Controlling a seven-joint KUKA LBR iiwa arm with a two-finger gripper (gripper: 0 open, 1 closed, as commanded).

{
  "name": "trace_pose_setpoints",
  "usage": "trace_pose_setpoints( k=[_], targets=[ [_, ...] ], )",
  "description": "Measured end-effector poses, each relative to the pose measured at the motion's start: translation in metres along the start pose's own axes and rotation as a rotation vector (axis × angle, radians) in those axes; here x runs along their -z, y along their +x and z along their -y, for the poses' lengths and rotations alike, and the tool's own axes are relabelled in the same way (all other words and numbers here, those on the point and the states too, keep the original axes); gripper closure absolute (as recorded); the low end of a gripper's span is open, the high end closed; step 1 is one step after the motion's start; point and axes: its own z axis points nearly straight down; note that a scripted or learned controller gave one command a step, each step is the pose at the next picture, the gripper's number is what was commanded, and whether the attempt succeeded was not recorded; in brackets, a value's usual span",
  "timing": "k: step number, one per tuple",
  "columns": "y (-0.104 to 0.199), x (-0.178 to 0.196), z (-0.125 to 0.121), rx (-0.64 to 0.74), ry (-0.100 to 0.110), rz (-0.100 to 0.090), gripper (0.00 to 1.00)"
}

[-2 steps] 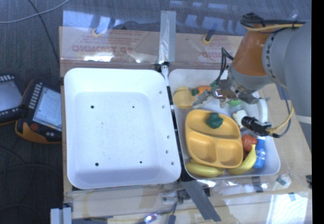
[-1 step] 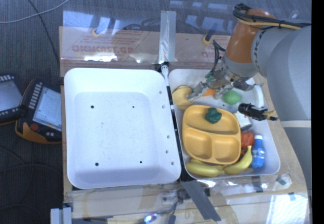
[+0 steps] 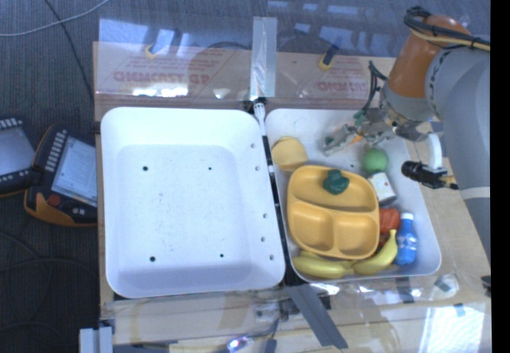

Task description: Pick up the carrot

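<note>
The left bin (image 3: 187, 200) is bare white. The right bin (image 3: 426, 260) holds a yellow tray (image 3: 335, 216), bananas (image 3: 351, 265), a green ball (image 3: 375, 160) and a blue bottle (image 3: 406, 241). The carrot (image 3: 388, 220) lies just right of the tray. The gripper (image 3: 344, 139) hovers over the bin's far end; its fingers' state is unclear.

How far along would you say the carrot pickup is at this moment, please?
Early. Nothing looks done: the claw hovers over the right bin's upper area with nothing visibly held. An orange-red item, possibly the carrot, lies beside the yellow tray. Reaching, gripping and lifting remain.
</note>
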Motion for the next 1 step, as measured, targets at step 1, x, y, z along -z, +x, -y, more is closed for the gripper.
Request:
trace_pose_setpoints(
  k=[1],
  targets=[
    [0.0178,0.0444,0.0491,0.14,-0.037,0.021,0.0]
  ],
)
